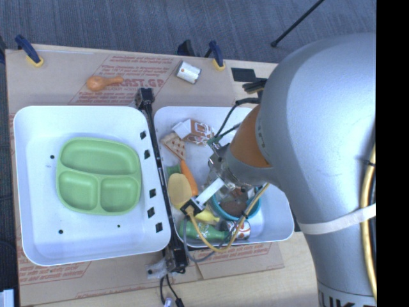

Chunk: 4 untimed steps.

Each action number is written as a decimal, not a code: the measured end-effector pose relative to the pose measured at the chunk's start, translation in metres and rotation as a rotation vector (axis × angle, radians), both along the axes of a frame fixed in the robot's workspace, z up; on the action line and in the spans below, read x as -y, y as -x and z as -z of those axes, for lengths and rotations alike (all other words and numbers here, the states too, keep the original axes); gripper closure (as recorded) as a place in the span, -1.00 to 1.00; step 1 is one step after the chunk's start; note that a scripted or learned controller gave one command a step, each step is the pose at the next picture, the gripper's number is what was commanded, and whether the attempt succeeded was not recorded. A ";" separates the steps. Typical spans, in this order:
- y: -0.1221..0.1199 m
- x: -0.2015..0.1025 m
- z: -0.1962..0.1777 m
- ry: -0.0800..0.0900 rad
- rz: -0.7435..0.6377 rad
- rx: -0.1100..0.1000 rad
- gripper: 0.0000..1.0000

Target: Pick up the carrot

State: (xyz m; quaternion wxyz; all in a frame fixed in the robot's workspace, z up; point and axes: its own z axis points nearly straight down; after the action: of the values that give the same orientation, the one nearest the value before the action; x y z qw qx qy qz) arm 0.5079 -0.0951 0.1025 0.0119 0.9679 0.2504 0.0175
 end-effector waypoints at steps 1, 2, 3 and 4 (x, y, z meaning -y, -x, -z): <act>0.029 -0.126 -0.092 -0.023 0.040 -0.037 1.00; 0.033 -0.187 -0.139 -0.023 0.146 -0.050 1.00; 0.024 -0.180 -0.089 -0.017 -0.226 -0.048 1.00; 0.031 -0.226 -0.282 -0.010 -0.302 -0.041 1.00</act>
State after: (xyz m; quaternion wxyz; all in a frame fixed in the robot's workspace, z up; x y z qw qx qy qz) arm 0.4767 0.1308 0.3847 -0.0006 0.9194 0.3933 0.0004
